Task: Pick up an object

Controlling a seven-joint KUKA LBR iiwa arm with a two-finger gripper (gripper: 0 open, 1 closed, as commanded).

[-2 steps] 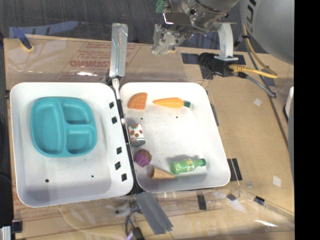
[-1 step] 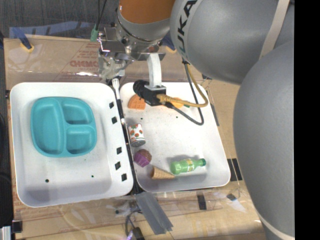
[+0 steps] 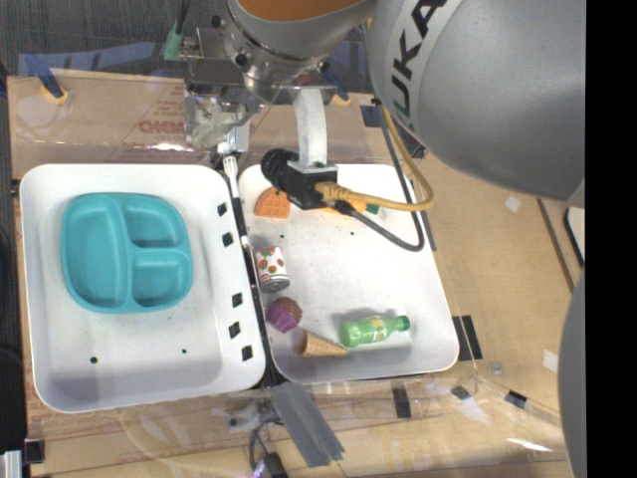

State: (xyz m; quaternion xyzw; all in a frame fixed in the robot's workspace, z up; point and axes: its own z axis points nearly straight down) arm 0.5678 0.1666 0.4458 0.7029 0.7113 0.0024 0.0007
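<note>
My gripper [image 3: 221,127] hangs below the orange-banded wrist, over the back rim where the two bins meet. I see nothing held in it. In the right bin [image 3: 418,267] lie an orange waffle-like piece [image 3: 271,205], a small printed can [image 3: 271,266], a purple toy [image 3: 284,314], a tan ice cream cone [image 3: 323,345] and a green bottle [image 3: 373,330]. The orange piece is the nearest to the gripper, a little in front and to the right. A teal divided plate [image 3: 127,250] rests in the left bin [image 3: 40,347].
A black fitting with a yellow cable [image 3: 388,205] and a black cable hangs over the back of the right bin. The arm's large grey body [image 3: 478,58] covers the upper right. Black clips line the divider [image 3: 239,297] between the bins.
</note>
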